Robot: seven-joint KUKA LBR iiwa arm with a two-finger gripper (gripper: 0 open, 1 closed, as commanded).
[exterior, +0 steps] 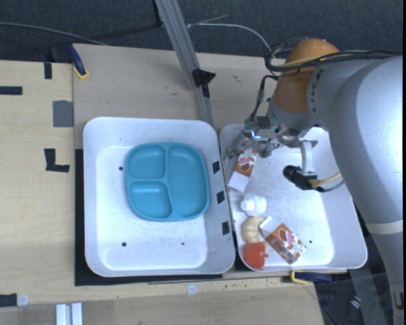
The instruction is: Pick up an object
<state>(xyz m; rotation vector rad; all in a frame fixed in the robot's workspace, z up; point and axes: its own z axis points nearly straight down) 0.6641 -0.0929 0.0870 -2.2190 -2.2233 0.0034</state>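
Observation:
My gripper (252, 141) hangs low over the far left corner of the right bin (325, 215), under the orange wrist band. Right below it, touching or nearly touching its tip, lies a small red and white packet (244, 166). Further toward the front along the bin's left side sit a white bottle (254, 204), a tan bread roll (252, 229), a red tomato (255, 254) and an orange carton (285, 242).
A blue divided plate (168, 181) lies in the left bin (108, 249). A grey metal bar (183, 39) slants down to the bins' far edge. A black cable fitting (299, 177) hangs over the right bin, and the arm's grey body covers the right side.

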